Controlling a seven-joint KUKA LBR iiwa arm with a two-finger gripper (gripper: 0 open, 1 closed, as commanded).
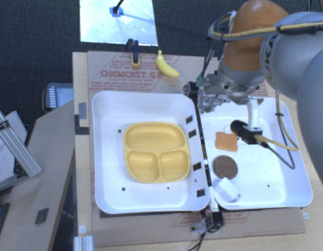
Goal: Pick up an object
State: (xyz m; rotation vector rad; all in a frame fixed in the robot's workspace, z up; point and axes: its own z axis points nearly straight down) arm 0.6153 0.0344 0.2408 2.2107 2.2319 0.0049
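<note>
While the gripper hangs at the upper middle of the frame, over the wall between the two bins, I cannot tell if it is open or closed. Lower down, in the right bin, lie an orange square, a brown circle and a white lump. A yellow tray sits in the left bin.

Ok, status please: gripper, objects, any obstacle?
Gripper at right bin, by the wall between bins. Orange slice, brown disc, white piece lie in that bin, untouched. Wall close to gripper.
</note>
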